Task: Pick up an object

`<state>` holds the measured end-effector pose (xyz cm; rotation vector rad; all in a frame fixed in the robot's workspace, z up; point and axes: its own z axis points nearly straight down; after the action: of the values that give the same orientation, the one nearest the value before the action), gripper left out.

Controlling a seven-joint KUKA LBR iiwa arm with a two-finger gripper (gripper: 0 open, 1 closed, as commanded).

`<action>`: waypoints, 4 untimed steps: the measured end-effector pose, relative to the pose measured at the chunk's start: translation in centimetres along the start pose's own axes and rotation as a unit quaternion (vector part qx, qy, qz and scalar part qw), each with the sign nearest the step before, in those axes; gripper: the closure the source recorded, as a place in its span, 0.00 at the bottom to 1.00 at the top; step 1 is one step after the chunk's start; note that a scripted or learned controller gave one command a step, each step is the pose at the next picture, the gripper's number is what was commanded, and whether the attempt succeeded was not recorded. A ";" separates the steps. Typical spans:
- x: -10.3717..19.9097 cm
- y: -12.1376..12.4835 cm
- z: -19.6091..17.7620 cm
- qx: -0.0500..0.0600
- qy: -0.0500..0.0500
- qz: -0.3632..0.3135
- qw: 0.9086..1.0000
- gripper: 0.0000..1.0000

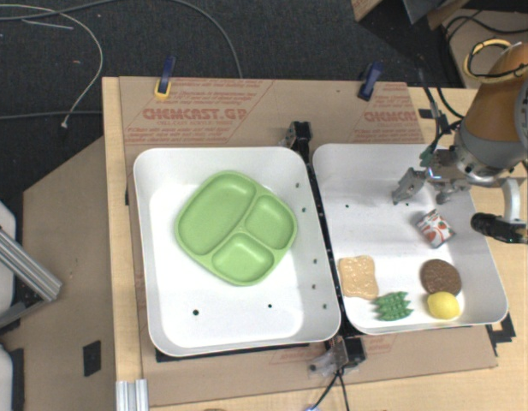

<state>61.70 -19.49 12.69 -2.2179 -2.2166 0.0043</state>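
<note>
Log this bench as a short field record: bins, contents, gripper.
left bin: green divided plate, three compartments
right bin: small red-and-white item, cracker, green leafy piece, brown round cookie, yellow lemon-like piece
gripper: over right bin's far side, jaws spread, nothing between them

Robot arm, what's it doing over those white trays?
The gripper hangs open over the right bin, holding nothing. Below it lie a small red-and-white object, a brown cookie, a yellow lemon, a cracker and a green leafy toy. The left bin holds a green divided plate.
</note>
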 end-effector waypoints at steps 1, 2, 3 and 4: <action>0.1 0.0 4.4 -0.001 0.000 0.000 1.000 0.00; 0.1 0.2 3.0 -0.004 -0.001 -0.001 1.000 1.00; -0.1 1.1 -1.9 -0.007 -0.002 -0.001 1.000 1.00; 0.0 2.0 -6.7 -0.007 -0.002 -0.001 1.000 1.00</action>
<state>63.79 -19.55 19.35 -2.2244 -2.2277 -0.0056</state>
